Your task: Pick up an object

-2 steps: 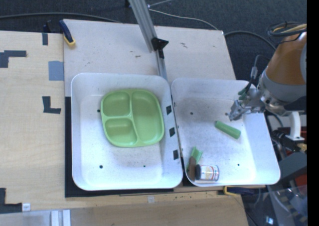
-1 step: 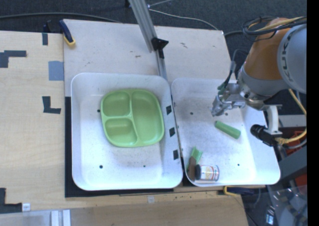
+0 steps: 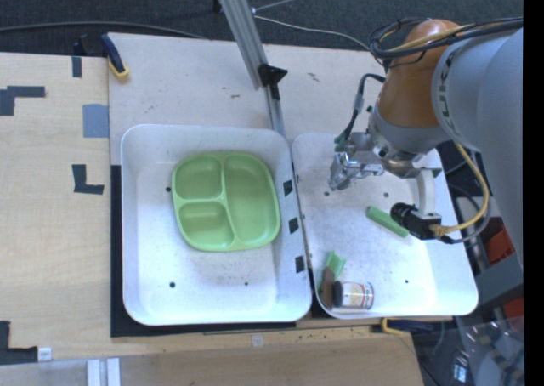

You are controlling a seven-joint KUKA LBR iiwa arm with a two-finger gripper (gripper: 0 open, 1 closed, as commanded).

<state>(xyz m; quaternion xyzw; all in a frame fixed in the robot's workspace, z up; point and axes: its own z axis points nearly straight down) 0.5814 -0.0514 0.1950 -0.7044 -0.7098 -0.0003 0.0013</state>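
Gripper hung over the right bin, nothing seen between the jaws.

Nearest, at 6 o'clock in the right bin [image 3: 442, 286], a small jar [image 3: 354, 294] lies beside a green piece [image 3: 333, 264]; a green marker [image 3: 387, 221] lies at 3 o'clock. Farther, the gripper [image 3: 342, 173] is poised at 11 o'clock. A descent squarely over one object is advised. How far the jaws are parted cannot be told.
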